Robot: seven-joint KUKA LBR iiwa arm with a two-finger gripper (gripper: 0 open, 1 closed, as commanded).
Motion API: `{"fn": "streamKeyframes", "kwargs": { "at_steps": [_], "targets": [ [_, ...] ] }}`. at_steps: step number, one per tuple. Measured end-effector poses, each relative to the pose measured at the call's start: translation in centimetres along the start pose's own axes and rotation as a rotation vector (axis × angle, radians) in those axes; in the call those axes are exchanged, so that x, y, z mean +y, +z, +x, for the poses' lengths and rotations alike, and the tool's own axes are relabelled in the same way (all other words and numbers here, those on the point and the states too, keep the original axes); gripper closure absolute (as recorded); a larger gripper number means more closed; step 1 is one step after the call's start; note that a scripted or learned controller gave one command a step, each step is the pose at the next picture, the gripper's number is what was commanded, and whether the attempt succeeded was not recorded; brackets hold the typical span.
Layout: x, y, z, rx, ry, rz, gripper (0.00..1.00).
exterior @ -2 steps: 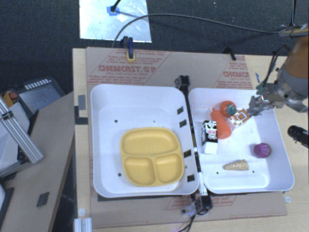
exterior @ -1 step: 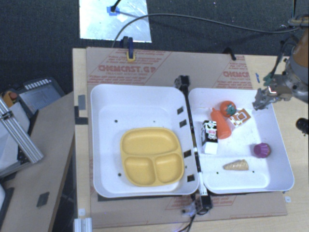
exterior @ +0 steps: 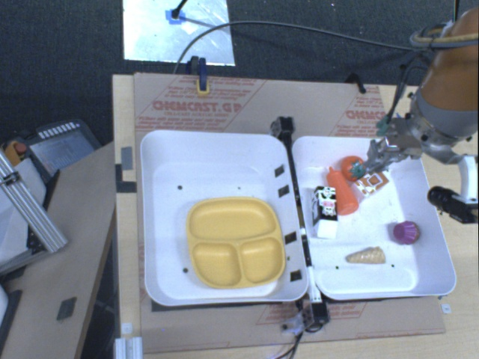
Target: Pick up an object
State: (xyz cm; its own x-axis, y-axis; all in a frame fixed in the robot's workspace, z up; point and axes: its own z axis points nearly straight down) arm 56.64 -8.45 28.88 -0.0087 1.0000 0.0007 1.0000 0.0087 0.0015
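Camera view puts our gripper [exterior: 380, 158], grip state unclear, just above-right of the orange toy [exterior: 344, 188], long axis running top-to-bottom.

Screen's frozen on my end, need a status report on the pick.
Gripper low in right bin, over the orange toy. Grip unconfirmed. Patterned card and black-and-white block crowd it.
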Motion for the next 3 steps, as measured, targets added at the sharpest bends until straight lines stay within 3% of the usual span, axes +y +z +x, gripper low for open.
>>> {"fn": "streamKeyframes", "kwargs": {
  "at_steps": [3],
  "targets": [
    [-1.3, 6.0, 15.5, 0.002, -0.001, 0.002, 1.0]
  ]
}}
